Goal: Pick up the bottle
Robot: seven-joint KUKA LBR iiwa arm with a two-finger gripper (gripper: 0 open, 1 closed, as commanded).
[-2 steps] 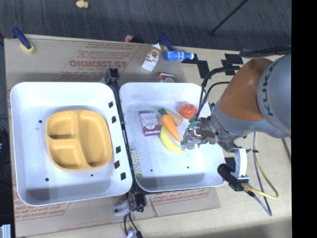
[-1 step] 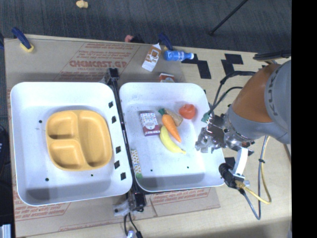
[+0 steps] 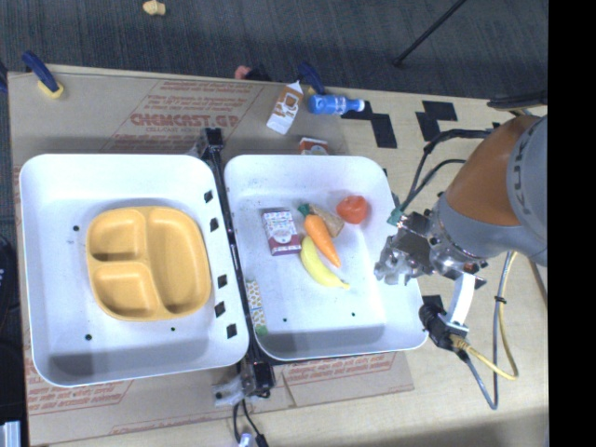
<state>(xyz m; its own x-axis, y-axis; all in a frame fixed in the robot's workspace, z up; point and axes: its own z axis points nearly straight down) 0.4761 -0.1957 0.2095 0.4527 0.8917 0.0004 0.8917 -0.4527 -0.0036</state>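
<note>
Bottle (image 3: 335, 105), blue, is seen lying on its side on the table (image 3: 447, 399), outside the bins, at 12 o'clock of the right bin (image 3: 279, 343). Claw (image 3: 399, 266) is placed over that bin's 3 o'clock rim; whether spread or pressed together cannot be told, and nothing is seen held. Inside the right bin are noted carrot (image 3: 321, 236), banana (image 3: 319, 266), tomato (image 3: 353, 209) and a small carton (image 3: 280, 230). A yellow divided plate (image 3: 147, 261) is held in the left bin (image 3: 56, 194).
</note>
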